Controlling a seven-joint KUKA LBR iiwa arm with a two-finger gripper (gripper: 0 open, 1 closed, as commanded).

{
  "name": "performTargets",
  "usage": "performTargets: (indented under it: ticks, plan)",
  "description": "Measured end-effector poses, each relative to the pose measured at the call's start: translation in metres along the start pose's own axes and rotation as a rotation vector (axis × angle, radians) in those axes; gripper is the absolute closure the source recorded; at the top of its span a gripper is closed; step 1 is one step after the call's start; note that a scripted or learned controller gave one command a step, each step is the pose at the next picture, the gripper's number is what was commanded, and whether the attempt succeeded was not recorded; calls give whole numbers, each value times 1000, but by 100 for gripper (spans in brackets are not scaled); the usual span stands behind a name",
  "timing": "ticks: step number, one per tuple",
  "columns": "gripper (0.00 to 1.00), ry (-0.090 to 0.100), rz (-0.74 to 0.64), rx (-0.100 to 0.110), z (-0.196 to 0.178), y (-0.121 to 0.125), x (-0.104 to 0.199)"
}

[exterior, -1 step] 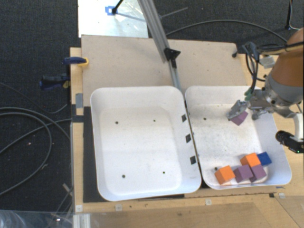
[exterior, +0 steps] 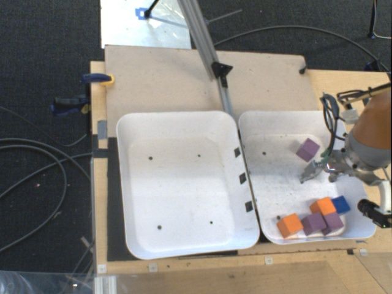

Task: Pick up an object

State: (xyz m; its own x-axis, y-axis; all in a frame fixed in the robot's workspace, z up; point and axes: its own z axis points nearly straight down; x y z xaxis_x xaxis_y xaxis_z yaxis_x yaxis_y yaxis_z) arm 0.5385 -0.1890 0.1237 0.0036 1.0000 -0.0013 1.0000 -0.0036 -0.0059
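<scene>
A lone purple block (exterior: 307,149) lies in the upper part of the right bin (exterior: 269,133). My gripper (exterior: 310,171) hangs low over this bin, just below and slightly right of that block, with no object seen in it. In the bin's front right corner sits a cluster: an orange block (exterior: 290,225), two purple blocks (exterior: 314,223) (exterior: 333,223), another orange block (exterior: 323,206) and a blue block (exterior: 341,204).
The left bin (exterior: 184,182) sits beside the right one, with black clips along the shared rim. A grey pole (exterior: 202,35) slants in from the top toward the bins. Cables trail behind the arm at the right.
</scene>
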Motion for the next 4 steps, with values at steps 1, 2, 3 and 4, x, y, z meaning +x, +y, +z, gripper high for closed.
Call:
performTargets:
  ticks: [1,2,3,4]
  plan:
    - [0,0,-10,-11,34,67,-13]
    - [0,11,-10,9,31,147,-22]
    - [0,2,-4,-3,33,89,-6]
    - [100,-1,-8,-11,21,93,-7]
